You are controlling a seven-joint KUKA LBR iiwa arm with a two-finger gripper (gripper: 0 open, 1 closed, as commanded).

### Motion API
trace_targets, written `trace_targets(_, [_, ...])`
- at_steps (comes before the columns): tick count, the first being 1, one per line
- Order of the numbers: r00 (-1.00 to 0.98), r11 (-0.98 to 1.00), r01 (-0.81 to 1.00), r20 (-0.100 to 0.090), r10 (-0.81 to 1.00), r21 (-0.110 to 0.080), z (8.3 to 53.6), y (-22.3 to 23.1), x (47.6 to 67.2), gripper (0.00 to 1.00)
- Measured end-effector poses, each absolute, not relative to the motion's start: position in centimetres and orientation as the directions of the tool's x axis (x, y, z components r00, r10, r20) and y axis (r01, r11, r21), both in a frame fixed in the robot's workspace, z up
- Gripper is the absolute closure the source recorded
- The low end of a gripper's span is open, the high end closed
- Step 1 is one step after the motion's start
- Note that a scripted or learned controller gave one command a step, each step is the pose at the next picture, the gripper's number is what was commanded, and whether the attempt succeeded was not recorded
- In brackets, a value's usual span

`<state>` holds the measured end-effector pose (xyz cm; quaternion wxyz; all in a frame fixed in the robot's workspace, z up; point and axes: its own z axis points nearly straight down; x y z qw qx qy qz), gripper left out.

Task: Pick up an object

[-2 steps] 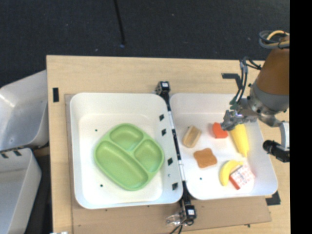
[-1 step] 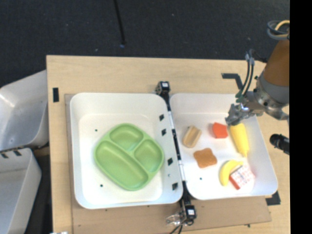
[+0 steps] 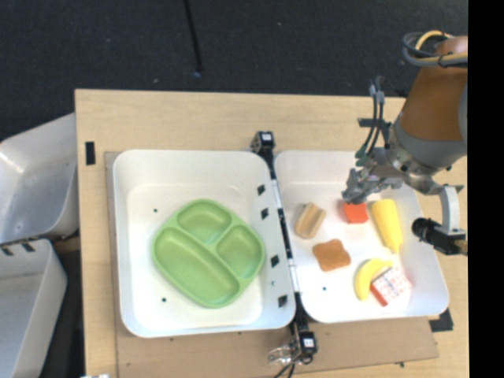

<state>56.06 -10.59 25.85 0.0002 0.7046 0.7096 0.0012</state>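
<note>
Camera view shows the claw [image 3: 364,186] low in the right bin [image 3: 315,164], its grip state impossible to tell, with the orange block [image 3: 356,213] just beneath, toward the desk's front edge.

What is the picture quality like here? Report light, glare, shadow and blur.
Camera view: even overhead light; the two white bins are bright, close to washed out, with soft shadows along the walls; the green plate reads sharp enough, while the gripper above the orange block is soft and hard to resolve; the floor beyond the bench is dark.
</note>
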Motion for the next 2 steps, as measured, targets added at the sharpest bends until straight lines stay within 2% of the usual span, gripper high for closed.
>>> trace_targets(1, [-0.008, 0.008, 1.0, 0.001, 1.0, 0.002, 26.0, -5.4, 56.9, 1.0])
trace_targets(2, [-0.006, 0.006, 1.0, 0.0, 1.0, 0.0, 24.7, 0.1, 56.8, 1.0])
